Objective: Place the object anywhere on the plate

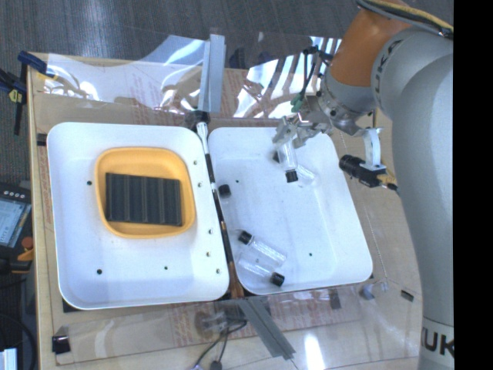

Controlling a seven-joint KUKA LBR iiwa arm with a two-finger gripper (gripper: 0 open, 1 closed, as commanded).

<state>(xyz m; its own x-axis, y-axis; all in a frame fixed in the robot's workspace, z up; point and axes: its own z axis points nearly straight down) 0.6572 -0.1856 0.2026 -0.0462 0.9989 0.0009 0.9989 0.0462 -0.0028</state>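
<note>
Arm (pixel 385 60) reaches from the right over the right bin (pixel 339 230), claw (pixel 289 151) pinching a vial (pixel 286 160).

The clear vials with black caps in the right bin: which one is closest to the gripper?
The vial at the bin's far side, directly under the gripper. The other two lie together near the front edge.

From my seat I see a dark grey carpet (pixel 115 14) beyond the far edge of the bench. The bench top (pixel 139 326) is pale wood, and light glares off crumpled clear plastic sheeting (pixel 173 60) along its back. A small device with a lit screen (pixel 11 218) sits off the left edge. Dark cables (pixel 216 353) trail over the near edge by a grey metal bracket (pixel 266 326).
</note>
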